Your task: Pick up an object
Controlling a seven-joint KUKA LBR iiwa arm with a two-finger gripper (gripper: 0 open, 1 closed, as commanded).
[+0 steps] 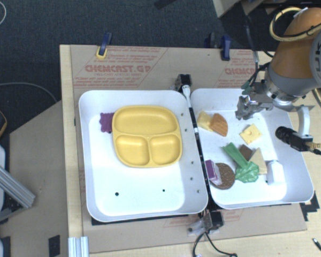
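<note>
Two white bins are set side by side on the bench. The left bin holds a yellow divided plate, with a purple item partly hidden at the plate's left edge.

The right bin holds the loose objects. A cheese wedge lies near the centre, its corners pointing up-right and down-left. A bread roll lies to its left. A green piece is laid with its long axis running from upper left to lower right. A brown round cookie rests beside it.

The gripper is positioned over the upper part of the right bin, above the cheese wedge. Whether the jaws are apart or together cannot be told. No object is seen between them.
</note>
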